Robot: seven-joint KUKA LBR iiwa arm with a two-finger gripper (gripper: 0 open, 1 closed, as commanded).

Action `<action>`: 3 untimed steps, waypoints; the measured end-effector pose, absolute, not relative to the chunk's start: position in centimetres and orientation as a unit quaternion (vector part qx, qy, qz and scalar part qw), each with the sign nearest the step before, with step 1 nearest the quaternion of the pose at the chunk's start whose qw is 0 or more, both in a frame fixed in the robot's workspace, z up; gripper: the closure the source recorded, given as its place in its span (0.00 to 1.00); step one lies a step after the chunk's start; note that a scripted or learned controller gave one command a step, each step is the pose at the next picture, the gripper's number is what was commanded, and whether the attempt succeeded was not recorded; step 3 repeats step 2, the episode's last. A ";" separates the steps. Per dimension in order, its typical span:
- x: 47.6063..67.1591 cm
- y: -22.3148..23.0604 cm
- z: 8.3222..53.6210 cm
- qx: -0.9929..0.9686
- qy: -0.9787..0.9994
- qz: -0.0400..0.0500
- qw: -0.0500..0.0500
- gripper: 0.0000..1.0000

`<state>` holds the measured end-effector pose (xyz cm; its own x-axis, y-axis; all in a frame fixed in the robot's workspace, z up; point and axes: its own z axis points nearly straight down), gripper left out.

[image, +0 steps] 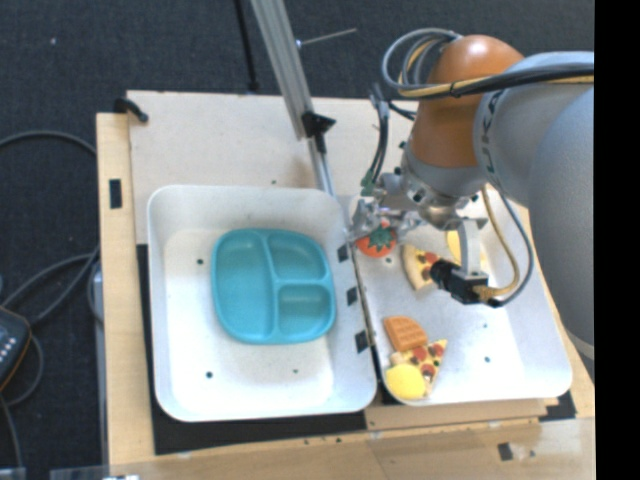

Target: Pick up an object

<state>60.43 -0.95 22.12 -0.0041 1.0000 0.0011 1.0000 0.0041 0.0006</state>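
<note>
Here, the scene is set out by its parts.

Arm: a grey arm [540,118] with an orange band is seen reaching in from the right, bent down over the right bin.

Gripper: the gripper [375,223] is lowered at the upper left corner of the right bin, right over the tomato; the metal fingers are seen close about it, but whether it is gripped or only touched cannot be told.

Tomato: a small red-orange tomato [378,243] with a green top is found by the bin's left wall, just under the gripper.

Right bin: the right bin [520,368] is seen to hold a pizza slice [420,266] just right of the tomato, an orange waffle piece [404,333] lower down, and a lemon [404,381] at the front edge, touching a second pizza slice [433,356].

Left bin: a teal tray [272,286] with three compartments is laid flat in the middle of the left bin [180,368].

Cable: a black cable [465,286] is hung from the wrist over the first pizza slice.
</note>
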 end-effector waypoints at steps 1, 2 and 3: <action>63.0 3.6 21.9 -0.705 -0.710 -0.001 0.000 1.00; 65.1 7.6 22.5 -0.705 -0.709 -0.001 0.000 1.00; 65.1 7.6 22.5 -0.705 -0.709 -0.001 0.000 1.00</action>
